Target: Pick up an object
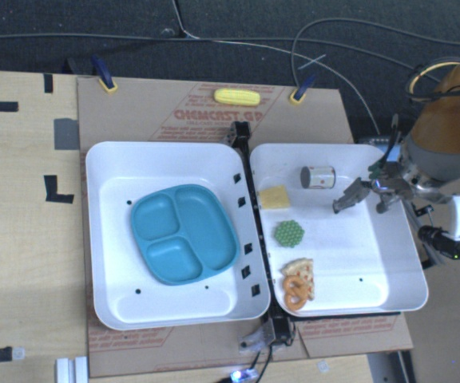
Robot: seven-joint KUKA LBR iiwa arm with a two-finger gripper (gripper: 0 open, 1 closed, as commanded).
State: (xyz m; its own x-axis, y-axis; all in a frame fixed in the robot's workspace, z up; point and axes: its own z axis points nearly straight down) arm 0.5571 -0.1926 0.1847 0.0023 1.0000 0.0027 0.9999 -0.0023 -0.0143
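Two bins | left bin (106, 214): blue tray (184, 233) | right bin (374, 270): can (319, 178), pretzels (299, 282)

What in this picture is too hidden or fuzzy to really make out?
- Gripper: small and dark over the right bin; whether it holds anything cannot be told.
- Arm: cut off by the right edge.
- Grey cylinder: too blurred to identify.
- Tan item: pretzel-like, but its details are too small.
- Cardboard print: partly covered by the bins.

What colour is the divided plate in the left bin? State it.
Light blue; the divided plate shows plainly in the camera view, lying in the left bin.
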